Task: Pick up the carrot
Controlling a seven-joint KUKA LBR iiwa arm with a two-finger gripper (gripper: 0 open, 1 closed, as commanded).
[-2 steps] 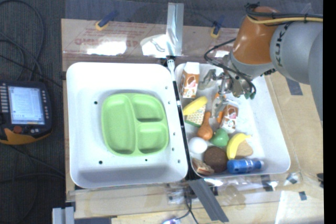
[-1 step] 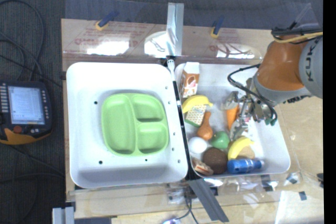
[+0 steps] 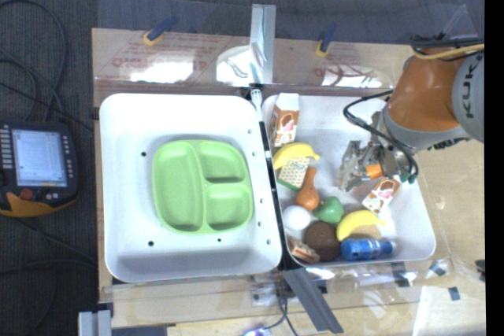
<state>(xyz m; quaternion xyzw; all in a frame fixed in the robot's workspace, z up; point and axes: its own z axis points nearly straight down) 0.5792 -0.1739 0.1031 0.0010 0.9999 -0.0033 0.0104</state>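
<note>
Tool (image 3: 360,169) low in right bin (image 3: 417,244); orange piece, likely carrot (image 3: 373,168), partly hidden between its prongs, gripped. Arm (image 3: 429,102) cut off right.

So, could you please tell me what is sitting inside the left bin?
The left bin holds a green divided tray, lying flat in the middle with three compartments showing nothing in them. What lies beneath the tray is covered.

Gripper (image 3: 358,167) low, arm (image 3: 429,100) from right
</note>
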